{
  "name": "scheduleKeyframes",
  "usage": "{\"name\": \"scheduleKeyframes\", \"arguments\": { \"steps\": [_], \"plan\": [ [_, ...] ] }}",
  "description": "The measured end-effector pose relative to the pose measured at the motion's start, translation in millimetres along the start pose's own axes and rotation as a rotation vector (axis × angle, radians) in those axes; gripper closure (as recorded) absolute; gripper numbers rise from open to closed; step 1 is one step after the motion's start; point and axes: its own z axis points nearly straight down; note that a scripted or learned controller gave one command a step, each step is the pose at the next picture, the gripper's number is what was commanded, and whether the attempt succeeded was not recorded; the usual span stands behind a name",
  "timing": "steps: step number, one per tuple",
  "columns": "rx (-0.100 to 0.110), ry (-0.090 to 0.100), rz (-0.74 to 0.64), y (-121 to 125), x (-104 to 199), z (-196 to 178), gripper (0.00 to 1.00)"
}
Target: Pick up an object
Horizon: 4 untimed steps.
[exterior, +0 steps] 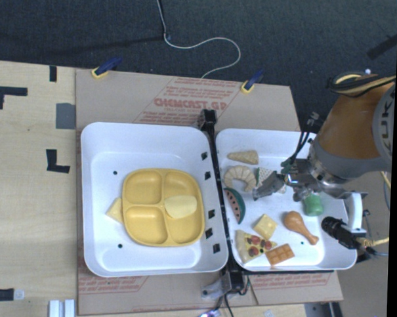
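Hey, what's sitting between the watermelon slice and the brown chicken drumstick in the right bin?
In the camera view, a pale yellow cheese wedge lies between the red watermelon slice and the brown toy chicken drumstick, slightly below the line joining them.

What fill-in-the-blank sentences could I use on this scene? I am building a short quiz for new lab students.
1. The yellow divided plate sits in the ____ bin.
2. The toy watermelon slice lies against the ____ wall of the right bin.
3. The toy drumstick lies in the same bin as the pizza slice and the ____ block of cheese.
4. The gripper hangs over the ____ bin.

Missing words: left; left; yellow; right
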Motion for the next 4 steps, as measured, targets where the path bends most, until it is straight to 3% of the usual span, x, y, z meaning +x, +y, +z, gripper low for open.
{"name": "scheduleKeyframes", "arguments": {
  "steps": [1,3,4],
  "plan": [
    [-0.007,-0.001,-0.001,1.7,-0.1,-2.9,0.0],
    [-0.001,-0.001,0.0,-1.5,2.4,88.4,0.0],
    [-0.016,-0.005,0.0,1.0,1.4,129.1,0.0]
  ]
}}
